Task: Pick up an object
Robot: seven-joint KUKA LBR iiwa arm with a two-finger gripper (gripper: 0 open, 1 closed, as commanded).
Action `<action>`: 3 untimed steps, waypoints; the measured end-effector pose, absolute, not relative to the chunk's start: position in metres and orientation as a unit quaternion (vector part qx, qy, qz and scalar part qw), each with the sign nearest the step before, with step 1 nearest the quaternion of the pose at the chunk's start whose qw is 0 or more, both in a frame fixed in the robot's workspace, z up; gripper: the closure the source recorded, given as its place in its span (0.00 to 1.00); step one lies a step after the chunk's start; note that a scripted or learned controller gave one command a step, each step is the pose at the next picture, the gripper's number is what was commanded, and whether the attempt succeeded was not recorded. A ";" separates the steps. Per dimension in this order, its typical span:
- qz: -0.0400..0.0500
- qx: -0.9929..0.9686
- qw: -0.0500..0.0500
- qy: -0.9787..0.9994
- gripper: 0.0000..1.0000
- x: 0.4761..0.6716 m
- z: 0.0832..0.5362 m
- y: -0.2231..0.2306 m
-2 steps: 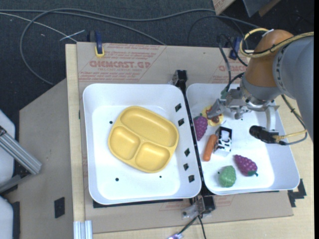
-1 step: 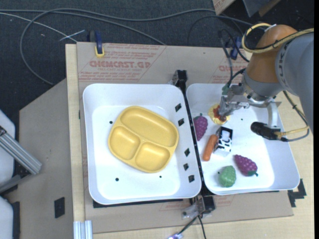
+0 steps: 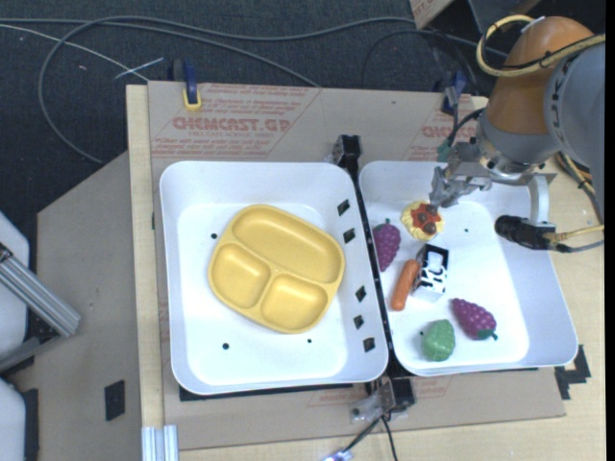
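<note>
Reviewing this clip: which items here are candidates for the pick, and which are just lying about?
Candidates, all in the right bin:
red and yellow toy, under the gripper
purple grapes by the divider
carrot
black and white block
green toy
second purple grapes

Lying about:
yellow divided plate in the left bin

A robotics lab; loose cables (image 3: 86, 51) on dark carpet (image 3: 77, 94); clamped board (image 3: 288, 113) under white bins (image 3: 183, 257).

We see two smooth, glossy white plastic bins (image 3: 183, 257) on a matt brown cardboard sheet (image 3: 288, 113) printed in red. The yellow tray (image 3: 277, 267) looks like smooth plastic with a soft sheen. The toy grapes (image 3: 473, 317) look bumpy and slightly shiny.
</note>
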State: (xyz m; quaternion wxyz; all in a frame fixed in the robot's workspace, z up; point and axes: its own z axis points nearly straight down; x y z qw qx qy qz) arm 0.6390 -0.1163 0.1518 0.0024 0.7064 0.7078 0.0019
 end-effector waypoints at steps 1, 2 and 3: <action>0.003 0.706 0.003 0.708 1.00 0.640 0.217 -0.112; 0.003 0.706 0.004 0.708 1.00 0.636 0.281 -0.110; -0.001 0.706 -0.002 0.708 1.00 0.610 0.282 -0.065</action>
